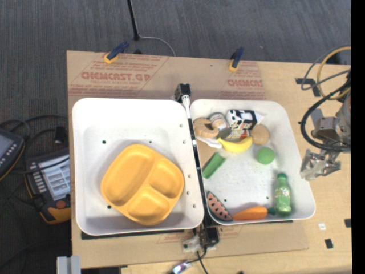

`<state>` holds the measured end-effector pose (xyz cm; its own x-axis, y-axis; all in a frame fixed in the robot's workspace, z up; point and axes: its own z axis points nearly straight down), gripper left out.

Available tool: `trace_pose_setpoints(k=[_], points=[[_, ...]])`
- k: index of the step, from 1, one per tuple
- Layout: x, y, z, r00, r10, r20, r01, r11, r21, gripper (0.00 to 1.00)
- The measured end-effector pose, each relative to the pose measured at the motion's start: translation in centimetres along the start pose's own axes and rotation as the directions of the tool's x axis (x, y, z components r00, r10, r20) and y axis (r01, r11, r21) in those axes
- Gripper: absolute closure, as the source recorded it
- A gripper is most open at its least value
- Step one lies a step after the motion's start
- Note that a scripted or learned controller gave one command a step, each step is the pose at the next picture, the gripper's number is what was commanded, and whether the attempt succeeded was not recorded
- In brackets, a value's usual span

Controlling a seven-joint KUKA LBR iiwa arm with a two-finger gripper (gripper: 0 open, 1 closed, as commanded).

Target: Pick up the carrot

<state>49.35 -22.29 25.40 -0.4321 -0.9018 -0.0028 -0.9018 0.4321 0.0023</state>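
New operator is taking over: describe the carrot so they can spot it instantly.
Look in the right-hand white bin, along its near edge. The carrot lies flat there, between the watermelon slice and the upright green bottle. It is the only orange, tapered piece.

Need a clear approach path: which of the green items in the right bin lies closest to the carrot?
The green bottle, at the bin's front right, its base almost touching the carrot. The green ball and green stick lie farther back.
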Motion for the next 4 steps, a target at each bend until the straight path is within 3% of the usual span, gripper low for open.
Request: trace_pose_setpoints(k=[1, 2, 3, 4], points=[[0.0, 0.1, 3.5, 0.972, -0.237, 0.0, 0.237, 0.972, -0.001, 1.0], [0.4, 0.8, -1.3, 0.734, -0.679, 0.001, 0.679, 0.734, 0.001, 1.0], [-2.8, 1.8, 0.6, 0.287, -0.958, 0.004, 0.958, 0.287, -0.001, 1.0], [-2.6, -3.0, -0.3, -0.008, -1.0, 0.001, 1.0, -0.008, 0.001, 1.0]])
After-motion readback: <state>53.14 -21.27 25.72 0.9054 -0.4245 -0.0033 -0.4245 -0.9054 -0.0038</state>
